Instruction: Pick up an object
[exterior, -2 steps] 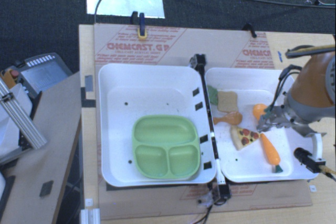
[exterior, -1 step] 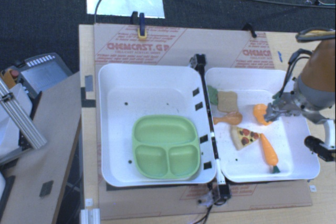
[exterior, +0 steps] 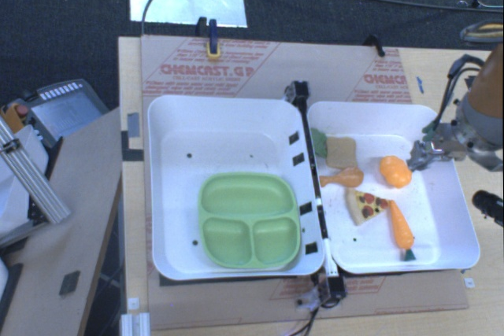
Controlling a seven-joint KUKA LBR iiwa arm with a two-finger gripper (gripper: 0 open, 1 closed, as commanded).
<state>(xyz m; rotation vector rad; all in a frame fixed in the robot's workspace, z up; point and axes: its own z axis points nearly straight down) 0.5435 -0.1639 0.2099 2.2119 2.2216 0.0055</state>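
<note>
Gripper: finger state cannot be told
Orange: just left of the fingers
Carrot: below the fingers

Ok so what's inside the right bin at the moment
The right bin holds an orange, a carrot, a pizza slice, a drumstick, a tan slice and a green piece partly covered by it. The tool sits beside the orange.

A green divided plate lies in the left bin; a blue-yellow clamp sits behind that bin.
</note>
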